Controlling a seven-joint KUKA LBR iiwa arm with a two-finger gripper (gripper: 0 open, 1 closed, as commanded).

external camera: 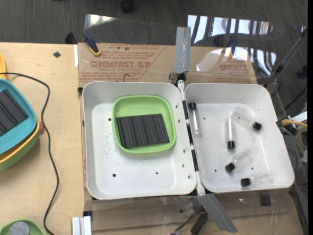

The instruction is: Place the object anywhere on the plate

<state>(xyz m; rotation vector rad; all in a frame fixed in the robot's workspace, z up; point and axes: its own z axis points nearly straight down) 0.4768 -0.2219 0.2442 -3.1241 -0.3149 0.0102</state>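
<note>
Vials (229,132) lie scattered in right bin (274,111); green plate (168,109) in left bin (98,170) holds black ribbed pad (143,130).

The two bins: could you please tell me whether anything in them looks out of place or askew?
Nothing stands out. The green plate sits level in the left bin, and the clear vials lie scattered at odd angles in the right bin.

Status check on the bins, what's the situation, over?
Green plate in left bin, dark ridged insert on it. Clear vials loose in right bin.
</note>
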